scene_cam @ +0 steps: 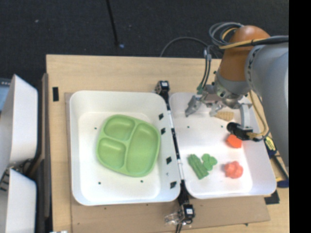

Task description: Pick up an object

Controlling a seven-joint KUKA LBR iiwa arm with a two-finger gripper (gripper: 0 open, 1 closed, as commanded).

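The pincer [203,106] hangs spread wide, holding nothing, over the right bin's [194,191] far-left corner; bare white floor lies just nearer, the green toy [201,164] beyond.

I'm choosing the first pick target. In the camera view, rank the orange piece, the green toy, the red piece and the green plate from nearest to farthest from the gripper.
From the gripper:
1. Orange piece, right bin, right side.
2. Green toy, right bin, front.
3. Red piece, front right; close to the green toy's distance.
4. Green plate, left bin.

Green divided plate [129,145], white bins [82,188], green toy [201,164], red toy [233,170], orange piece [234,141]
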